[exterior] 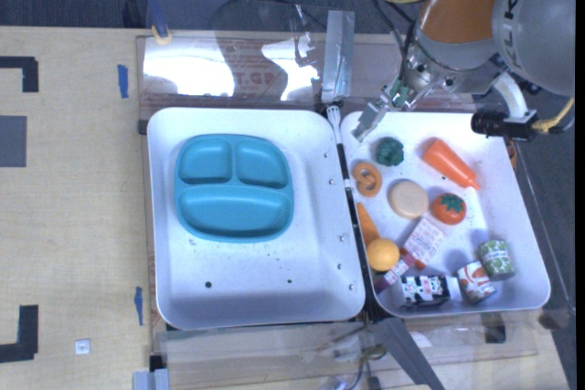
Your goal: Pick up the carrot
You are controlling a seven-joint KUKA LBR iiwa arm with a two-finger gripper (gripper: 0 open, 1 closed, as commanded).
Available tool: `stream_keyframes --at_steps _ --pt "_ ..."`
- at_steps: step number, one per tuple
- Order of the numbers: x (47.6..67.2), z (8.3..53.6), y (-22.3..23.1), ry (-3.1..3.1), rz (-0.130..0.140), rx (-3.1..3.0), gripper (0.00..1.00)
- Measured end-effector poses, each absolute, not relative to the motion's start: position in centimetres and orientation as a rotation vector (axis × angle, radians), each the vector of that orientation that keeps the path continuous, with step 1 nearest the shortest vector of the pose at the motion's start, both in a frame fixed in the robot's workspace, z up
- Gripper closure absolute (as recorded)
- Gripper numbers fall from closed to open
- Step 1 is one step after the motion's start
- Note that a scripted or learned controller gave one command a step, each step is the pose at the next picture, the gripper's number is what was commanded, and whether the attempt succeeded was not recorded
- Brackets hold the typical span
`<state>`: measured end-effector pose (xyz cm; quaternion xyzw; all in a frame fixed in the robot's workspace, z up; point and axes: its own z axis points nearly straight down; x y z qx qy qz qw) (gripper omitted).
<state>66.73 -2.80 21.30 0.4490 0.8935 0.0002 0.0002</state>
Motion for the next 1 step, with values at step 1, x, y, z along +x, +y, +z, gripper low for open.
stream_keyframes --at_steps 1 --pt "66.73 21.32 -2.81 2.806 0.001 1.410 0.00"
